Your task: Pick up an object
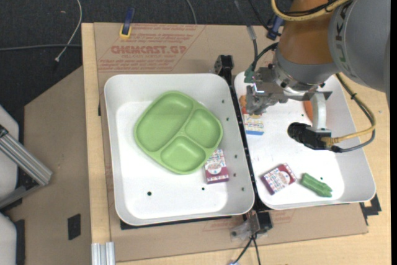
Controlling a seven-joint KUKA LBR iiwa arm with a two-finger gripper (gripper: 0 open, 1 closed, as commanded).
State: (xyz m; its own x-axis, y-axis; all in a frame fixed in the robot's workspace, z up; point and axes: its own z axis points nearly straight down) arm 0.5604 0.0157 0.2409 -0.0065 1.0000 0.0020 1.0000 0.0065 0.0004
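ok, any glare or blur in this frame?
Camera view: even light, no hard glare on the white bins; soft shadow beside the green plate; the arm up close looks slightly soft, and it hides part of the right bin.

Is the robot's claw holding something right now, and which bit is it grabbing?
It cannot be told. The gripper hangs low over the right bin, just above a small blue and white packet, with no clear grip visible.
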